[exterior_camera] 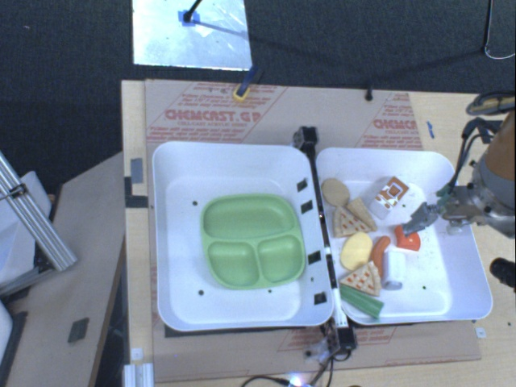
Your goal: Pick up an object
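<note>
Right bin: gripper parked over the red piece

Currently the gripper (421,218) sits low over the right bin (463,293), reaching in from the right, its tip just beside a small red piece (408,239). Can't tell whether the claw is released or clenched; it is too small and blurred to read. Nothing visibly held.

Task objects, all toy food, bunched in the right bin's left half:
- red piece: small, glossy, near bin centre, touching or just under the gripper tip
- white box with orange print (390,195): tilted, upper middle
- tan round piece (335,191): near the divider, top of the cluster
- two sandwich-style wedges, one (349,222) below the tan piece, the other (363,280) lower down
- yellow lemon-like lump (356,251) between the wedges
- orange carrot-like stick (380,252) just right of the lemon
- white cylinder (394,268) beside the stick
- green stalk (360,301) at the bottom edge

Left bin (181,180) holds a green three-compartment tray (251,240), roughly centred.

Surface: both bins sit side by side on a printed cardboard sheet (210,111) on a light wood bench (133,127). Dark carpet around. A shiny metal plate (161,22) lies on the floor beyond the bench; an aluminium rail (32,216) at far left.
</note>
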Controlling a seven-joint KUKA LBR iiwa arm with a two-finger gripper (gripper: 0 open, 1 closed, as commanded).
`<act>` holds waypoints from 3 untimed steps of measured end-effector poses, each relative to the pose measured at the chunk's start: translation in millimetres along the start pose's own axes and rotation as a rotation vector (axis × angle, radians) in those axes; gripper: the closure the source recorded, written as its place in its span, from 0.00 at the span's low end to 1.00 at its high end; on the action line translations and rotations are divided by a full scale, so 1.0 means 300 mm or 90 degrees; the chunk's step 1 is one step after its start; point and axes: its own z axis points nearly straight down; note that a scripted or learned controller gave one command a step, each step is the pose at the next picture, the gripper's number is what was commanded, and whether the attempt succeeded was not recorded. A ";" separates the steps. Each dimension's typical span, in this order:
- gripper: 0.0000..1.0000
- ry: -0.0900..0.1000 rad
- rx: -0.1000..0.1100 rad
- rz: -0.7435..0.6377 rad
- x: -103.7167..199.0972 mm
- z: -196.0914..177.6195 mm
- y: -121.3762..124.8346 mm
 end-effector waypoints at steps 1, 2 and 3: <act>0.00 -0.001 -0.006 -0.001 0.000 -0.015 0.007; 0.00 0.000 -0.002 0.000 -0.001 0.193 -0.002; 0.00 0.000 -0.003 0.000 0.011 0.335 0.007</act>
